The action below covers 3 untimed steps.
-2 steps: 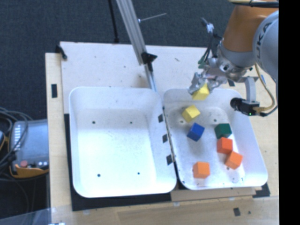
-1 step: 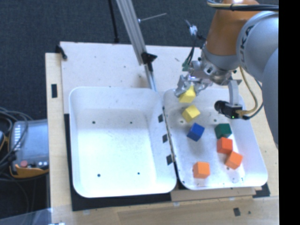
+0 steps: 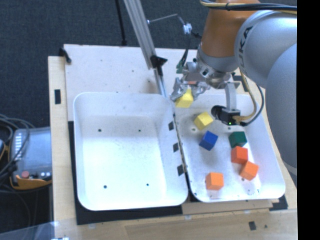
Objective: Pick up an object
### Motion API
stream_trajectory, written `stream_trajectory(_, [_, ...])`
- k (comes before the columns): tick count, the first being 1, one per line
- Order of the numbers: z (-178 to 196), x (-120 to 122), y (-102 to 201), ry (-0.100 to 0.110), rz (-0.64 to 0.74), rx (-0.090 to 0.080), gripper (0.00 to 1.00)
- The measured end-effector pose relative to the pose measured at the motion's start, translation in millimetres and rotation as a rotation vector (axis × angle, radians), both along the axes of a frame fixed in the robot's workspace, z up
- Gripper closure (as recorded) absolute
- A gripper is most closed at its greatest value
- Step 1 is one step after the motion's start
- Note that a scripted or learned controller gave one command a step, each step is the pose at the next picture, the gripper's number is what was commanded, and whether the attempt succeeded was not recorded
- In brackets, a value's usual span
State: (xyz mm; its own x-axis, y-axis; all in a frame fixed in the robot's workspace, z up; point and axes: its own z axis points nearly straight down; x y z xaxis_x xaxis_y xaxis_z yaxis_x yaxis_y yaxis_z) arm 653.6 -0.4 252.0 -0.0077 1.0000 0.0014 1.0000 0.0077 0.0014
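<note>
My gripper (image 3: 185, 95) hangs over the far left corner of the right bin (image 3: 270, 154), shut on a yellow block (image 3: 185, 100) that sits between its fingers, lifted above the bin floor. On the bin floor below lie a second yellow block (image 3: 203, 120), a blue block (image 3: 209, 140), a dark green block (image 3: 238, 138), and three orange blocks (image 3: 239, 155) (image 3: 249, 170) (image 3: 215, 180).
The left bin (image 3: 85, 134) stands beside the right one, sharing a raised divider (image 3: 177, 144). A slanted metal pole (image 3: 142, 34) rises behind the bins, close to the gripper's left. The arm's grey body covers the right side of the bench.
</note>
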Motion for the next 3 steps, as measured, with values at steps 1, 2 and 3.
stream_trajectory(1, [0.5, 1.2, 46.6, 0.001, -0.001, 0.000, 1.00])
stream_trajectory(2, [-17.1, -12.1, 99.9, 0.005, 0.000, -0.001, 1.00])
stream_trajectory(3, [-15.9, -11.1, 96.3, 0.002, -0.006, -0.002, 0.00])
